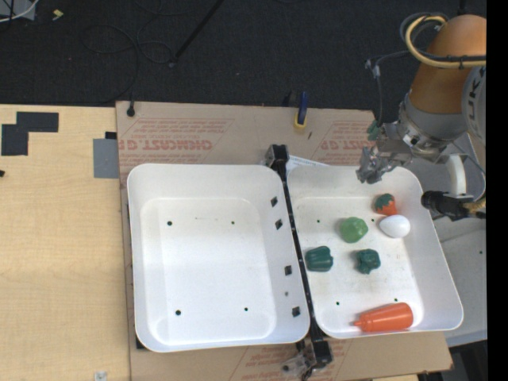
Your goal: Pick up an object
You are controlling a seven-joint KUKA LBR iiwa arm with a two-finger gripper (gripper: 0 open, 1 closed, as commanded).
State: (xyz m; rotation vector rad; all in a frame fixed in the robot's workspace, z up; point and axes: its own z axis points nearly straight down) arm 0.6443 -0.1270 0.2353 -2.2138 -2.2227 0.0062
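Observation:
The right bin [432, 292] holds several small objects. An orange carrot-like piece [386, 317] lies near its front edge. Two dark green pieces [319, 258] [367, 260] sit mid-bin, with a lighter green lump [354, 229] behind them. A white egg [394, 226] and a small red and green piece [386, 204] lie toward the right wall. My gripper [370, 170] hangs over the bin's back right corner, above and behind the red piece, with nothing seen between its fingers.
The left bin [143, 252] sits beside the right one, split from it by a black clamp rail [287, 236]. Cardboard [206, 137] lies under both bins. The arm's orange band [452, 62] rises at the right. A black fitting [444, 203] juts by the bin's right wall.

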